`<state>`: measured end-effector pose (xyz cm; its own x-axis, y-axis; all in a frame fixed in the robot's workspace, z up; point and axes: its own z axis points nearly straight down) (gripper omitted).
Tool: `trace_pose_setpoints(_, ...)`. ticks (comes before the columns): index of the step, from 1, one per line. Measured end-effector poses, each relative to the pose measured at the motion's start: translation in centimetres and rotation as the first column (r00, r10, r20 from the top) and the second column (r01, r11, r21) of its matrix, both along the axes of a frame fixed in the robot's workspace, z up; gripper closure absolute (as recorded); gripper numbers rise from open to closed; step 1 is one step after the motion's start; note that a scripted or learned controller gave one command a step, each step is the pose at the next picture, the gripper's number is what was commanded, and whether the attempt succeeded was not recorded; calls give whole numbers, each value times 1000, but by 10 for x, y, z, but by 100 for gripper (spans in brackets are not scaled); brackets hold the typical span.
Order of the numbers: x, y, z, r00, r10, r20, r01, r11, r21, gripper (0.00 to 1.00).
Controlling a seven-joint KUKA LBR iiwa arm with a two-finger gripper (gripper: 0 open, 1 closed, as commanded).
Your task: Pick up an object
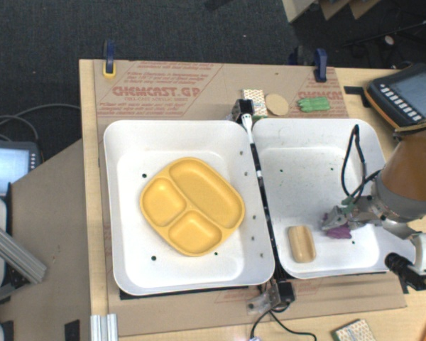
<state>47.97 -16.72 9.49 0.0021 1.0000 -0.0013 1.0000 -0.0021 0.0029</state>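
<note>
1. Yellow plastic fills the left bin (121, 190): a divided plate (192, 206) with three compartments lies flat near the middle of that bin's floor.
2. My gripper (343, 219) is down in the right bin (305, 148), low over the floor towards its right side, with my grey wrist and orange band (412, 172) behind it at the right edge of the view.
3. A small purple object (337, 227) sits right at my fingertips, touching or nearly touching them; whether my jaws are closed on it, or apart, I cannot tell from this angle.
4. A tan, rounded block (302, 243) lies on the same bin's floor, just beside the purple piece on its left and nearer the front wall.
5. A black cable (351, 163) loops up from my wrist over the right bin.
6. On the bench behind the bins rest a round tan disc (277, 104) and a green item (314, 104).
</note>
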Motion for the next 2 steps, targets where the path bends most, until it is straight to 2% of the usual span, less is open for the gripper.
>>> trace_pose_setpoints(1, 43, 79, -9, 1000, 8, 5, -8, 1000, -2, 100)
trace_pose_setpoints(2, 145, 152, 97, 1000, 13, 17, -13, 1000, 2, 100)
